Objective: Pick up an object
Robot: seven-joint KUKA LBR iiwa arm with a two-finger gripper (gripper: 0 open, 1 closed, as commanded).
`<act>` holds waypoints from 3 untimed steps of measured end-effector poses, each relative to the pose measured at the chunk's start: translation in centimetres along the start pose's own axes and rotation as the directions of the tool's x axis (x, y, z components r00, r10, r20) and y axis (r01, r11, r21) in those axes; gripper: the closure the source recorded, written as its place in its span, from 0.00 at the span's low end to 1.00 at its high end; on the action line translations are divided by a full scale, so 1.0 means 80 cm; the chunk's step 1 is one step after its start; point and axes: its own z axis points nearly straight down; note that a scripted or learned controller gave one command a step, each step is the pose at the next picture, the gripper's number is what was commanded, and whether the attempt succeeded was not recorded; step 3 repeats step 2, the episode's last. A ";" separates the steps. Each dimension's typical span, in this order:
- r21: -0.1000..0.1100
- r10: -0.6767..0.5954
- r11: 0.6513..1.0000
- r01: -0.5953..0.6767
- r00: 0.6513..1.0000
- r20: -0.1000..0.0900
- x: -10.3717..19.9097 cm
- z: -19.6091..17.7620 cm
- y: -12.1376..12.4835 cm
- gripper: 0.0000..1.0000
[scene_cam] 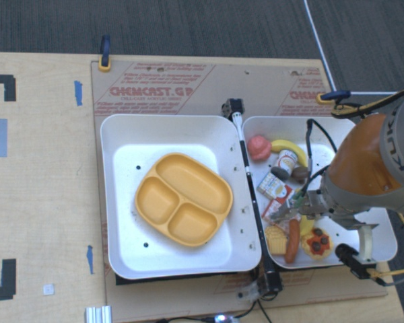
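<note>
The right bin [388, 246] holds several small toy foods. At its back lie a pink piece [258, 147], a yellow banana [287, 146], a small labelled jar [287, 160] and a brown piece [300, 173]. A red-and-white carton [272, 188] lies in the middle. Near the front are a tan cracker [276, 238], a red sausage [293, 240] and a round red-and-yellow piece [317, 243]. My gripper [287, 208] hangs low over the bin, just above the sausage and beside the carton. The orange-banded wrist [365, 159] hides the bin's right half.
The left bin [114, 180] carries a yellow three-compartment plate [183, 199] at its middle. A black divider rail [248, 173] runs between the bins. Blue clamps [105, 51] pin the board at the back, and cables trail by the front edge.
</note>
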 end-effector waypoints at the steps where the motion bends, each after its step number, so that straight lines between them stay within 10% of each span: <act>1: -0.010 0.005 1.000 -0.005 1.000 0.013 -0.007 -0.015 0.003 1.00; 2: 0.011 0.000 1.000 0.000 1.000 0.002 0.093 -0.119 -0.007 1.00; 3: 0.011 0.000 1.000 0.000 1.000 0.002 0.093 -0.119 -0.007 1.00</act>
